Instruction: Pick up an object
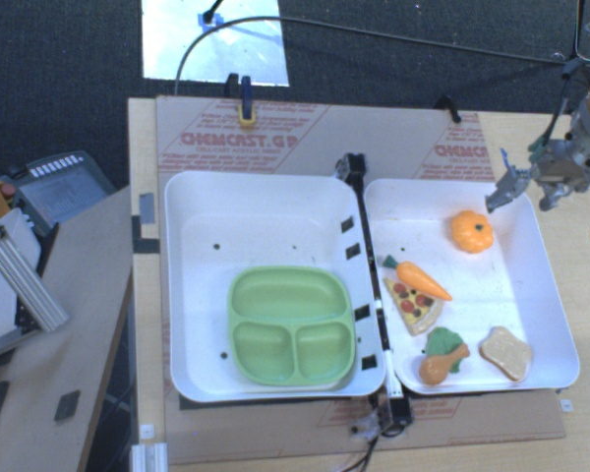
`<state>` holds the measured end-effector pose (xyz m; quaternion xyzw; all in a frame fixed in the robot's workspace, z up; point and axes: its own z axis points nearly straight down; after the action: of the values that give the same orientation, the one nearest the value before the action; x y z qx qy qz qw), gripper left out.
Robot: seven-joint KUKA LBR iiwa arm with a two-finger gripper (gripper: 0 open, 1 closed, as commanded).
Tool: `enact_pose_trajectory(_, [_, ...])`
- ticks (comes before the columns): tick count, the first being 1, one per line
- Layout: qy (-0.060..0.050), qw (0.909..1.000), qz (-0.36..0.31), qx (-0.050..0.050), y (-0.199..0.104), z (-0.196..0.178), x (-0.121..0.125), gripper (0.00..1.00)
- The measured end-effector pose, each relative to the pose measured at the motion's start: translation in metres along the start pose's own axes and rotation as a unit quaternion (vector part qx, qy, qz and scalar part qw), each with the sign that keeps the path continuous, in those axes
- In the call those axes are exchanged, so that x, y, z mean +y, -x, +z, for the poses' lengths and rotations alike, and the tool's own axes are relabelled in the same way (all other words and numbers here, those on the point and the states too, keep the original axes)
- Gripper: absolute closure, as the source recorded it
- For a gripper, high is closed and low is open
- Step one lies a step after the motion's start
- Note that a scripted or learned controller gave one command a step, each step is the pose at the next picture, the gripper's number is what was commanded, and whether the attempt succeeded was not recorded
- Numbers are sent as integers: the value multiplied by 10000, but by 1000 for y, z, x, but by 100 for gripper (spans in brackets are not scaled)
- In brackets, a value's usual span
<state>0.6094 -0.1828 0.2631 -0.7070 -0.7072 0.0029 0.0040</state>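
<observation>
The right bin (pixel 531 264) holds an orange pumpkin (pixel 471 231), a carrot (pixel 419 278), a pizza slice (pixel 414 306), a drumstick with a green top (pixel 442 353) and a slice of bread (pixel 506 353). My gripper (pixel 525 193) hangs at the bin's upper right corner, above its rim, right of the pumpkin and apart from it. Its two fingers are spread, with nothing between them.
A green divided plate (pixel 291 324) lies in the left bin (pixel 197 264). A black divider with clips (pixel 367 273) runs between the bins. A cable crosses the dark floor at the back. Grey equipment stands off the bench at the left (pixel 39 224).
</observation>
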Motion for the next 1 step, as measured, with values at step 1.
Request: enact_pose_trajectory(1, [56, 10000, -15, -11, -1, -7, 2, 0])
